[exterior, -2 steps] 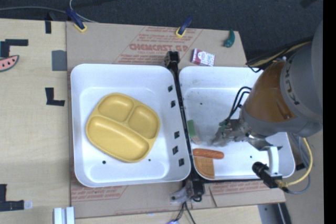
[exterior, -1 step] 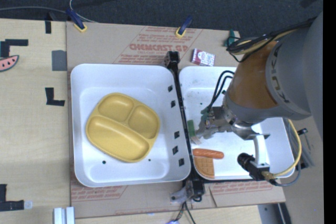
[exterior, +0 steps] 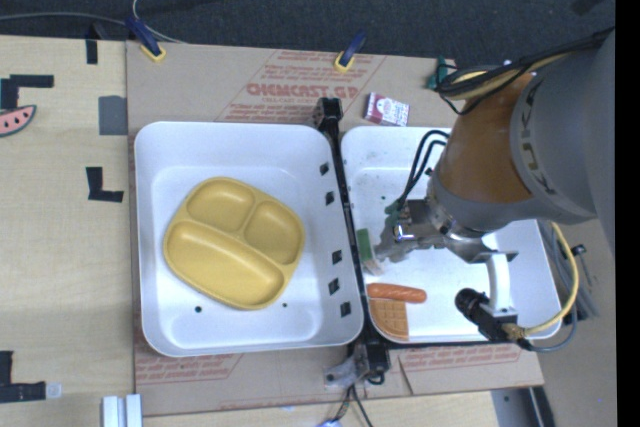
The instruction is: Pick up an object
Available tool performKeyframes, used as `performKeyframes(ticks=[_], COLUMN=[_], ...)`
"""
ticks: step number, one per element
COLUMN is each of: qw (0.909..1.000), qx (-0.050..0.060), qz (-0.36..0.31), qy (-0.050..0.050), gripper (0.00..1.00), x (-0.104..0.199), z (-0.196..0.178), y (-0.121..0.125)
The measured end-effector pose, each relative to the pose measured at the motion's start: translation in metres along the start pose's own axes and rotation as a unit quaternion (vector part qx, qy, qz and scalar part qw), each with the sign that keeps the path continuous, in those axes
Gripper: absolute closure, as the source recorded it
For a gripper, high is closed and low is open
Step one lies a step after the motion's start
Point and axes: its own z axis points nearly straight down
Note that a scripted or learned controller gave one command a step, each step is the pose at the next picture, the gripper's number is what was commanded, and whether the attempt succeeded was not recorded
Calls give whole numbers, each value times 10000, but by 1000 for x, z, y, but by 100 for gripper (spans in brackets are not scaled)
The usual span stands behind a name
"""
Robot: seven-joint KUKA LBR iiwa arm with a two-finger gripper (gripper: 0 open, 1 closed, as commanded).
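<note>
Hovering our hand point(exterior: 385, 240) low at the right bin's point(exterior: 530, 310) left edge | grip state unreadable | hot dog point(exterior: 397, 293) unlifted, pickup pending

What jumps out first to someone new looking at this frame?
The yellow divided tray lying in the left bin. Then the grey-and-orange arm looming over the right bin, its gripper low near that bin's left wall, with an orange hot dog just below it.
</note>
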Motion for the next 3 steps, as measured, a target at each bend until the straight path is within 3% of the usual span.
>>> performKeyframes(ticks=[1,2,3], qw=[10000,10000,10000], qx=[1,-1,4], qz=[0,14,8], qy=[-2,-8,-6], gripper=[0,0,100], x=[0,13,14], z=[0,9,0], y=[0,-1,0])
